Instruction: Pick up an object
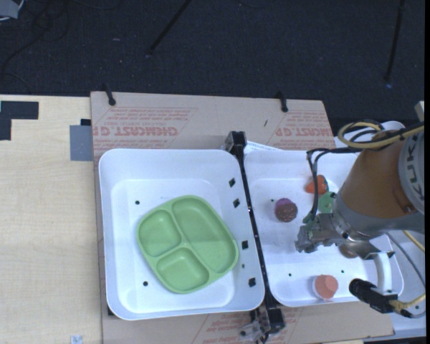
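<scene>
- In the right bin (272, 165), my gripper (309, 239) sits low near the floor, roughly mid-bin; from this slant I cannot tell whether it is released or clenched.
- Candidates: purple ball (286, 210) at my 11 o'clock, near; salmon round piece (325, 286) at 5 o'clock, apart; orange piece (316, 185) at 12 o'clock, partly hidden by cabling.
- All three rest on the bin floor; none sits in my grasp.
- Left bin (115, 192) carries a green divided plate (187, 244).
- Judgement: approach under way at best; grasp and lift remain.
</scene>
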### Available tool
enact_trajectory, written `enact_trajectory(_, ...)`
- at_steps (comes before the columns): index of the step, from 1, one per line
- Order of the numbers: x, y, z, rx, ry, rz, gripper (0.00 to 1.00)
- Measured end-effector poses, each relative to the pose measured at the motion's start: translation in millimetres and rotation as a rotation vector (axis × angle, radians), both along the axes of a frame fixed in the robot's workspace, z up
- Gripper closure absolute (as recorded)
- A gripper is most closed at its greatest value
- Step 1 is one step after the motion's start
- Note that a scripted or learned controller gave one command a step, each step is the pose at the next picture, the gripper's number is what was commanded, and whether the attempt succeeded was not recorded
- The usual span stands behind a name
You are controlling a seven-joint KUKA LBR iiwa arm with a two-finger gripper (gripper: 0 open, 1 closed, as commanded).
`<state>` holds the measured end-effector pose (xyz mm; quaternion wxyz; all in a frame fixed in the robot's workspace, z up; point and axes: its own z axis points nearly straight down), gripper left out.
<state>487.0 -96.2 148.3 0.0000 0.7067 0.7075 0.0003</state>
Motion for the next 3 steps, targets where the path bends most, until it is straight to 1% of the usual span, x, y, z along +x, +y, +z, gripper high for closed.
enact_trajectory(1, 0.9, -0.8, 52.5, -0.001, -0.002, -0.001, 1.0)
enact_trajectory(3, 27.8, 100.8, 78.4, 0.002, 0.003, 0.004, 1.0)
